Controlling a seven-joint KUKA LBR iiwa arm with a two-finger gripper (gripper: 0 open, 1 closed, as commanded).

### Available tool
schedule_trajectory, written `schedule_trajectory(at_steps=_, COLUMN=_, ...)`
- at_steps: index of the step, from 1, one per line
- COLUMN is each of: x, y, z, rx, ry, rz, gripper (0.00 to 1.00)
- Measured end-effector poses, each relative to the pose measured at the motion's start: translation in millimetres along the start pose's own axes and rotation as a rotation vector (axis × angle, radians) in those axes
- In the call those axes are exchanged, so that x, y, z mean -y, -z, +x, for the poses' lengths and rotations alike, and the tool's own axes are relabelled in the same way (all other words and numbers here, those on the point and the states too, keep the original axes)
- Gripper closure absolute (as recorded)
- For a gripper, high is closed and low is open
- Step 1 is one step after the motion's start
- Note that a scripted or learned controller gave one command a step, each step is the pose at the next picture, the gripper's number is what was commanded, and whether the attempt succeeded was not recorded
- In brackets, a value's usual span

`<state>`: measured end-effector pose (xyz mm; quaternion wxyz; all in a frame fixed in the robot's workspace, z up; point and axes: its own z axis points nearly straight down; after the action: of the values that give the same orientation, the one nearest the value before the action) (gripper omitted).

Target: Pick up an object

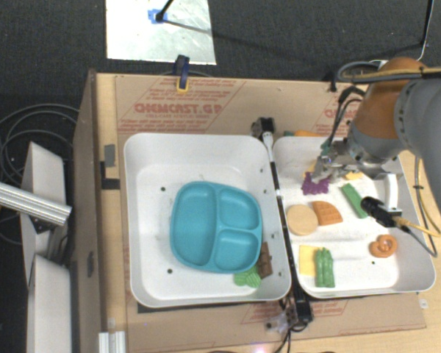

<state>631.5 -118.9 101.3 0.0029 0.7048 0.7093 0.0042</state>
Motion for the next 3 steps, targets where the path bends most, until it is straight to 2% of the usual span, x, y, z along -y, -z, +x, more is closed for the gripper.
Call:
schedule_trajectory(at_steps=1, x=47.0, y=88.9, z=81.5, rx=-0.002, ry=0.005, rz=0.004, gripper=1.00)
schedule_trajectory(at_steps=2, x=46.7, y=83.7, z=75.9, rx=0.001, ry=-0.003, rz=0.008, gripper=0.00)
schedule_trajectory(at_steps=3, x=32.4, y=-21.6, z=-7.9, rx=0.006, ry=-0.012, rz=0.012, gripper=0.00)
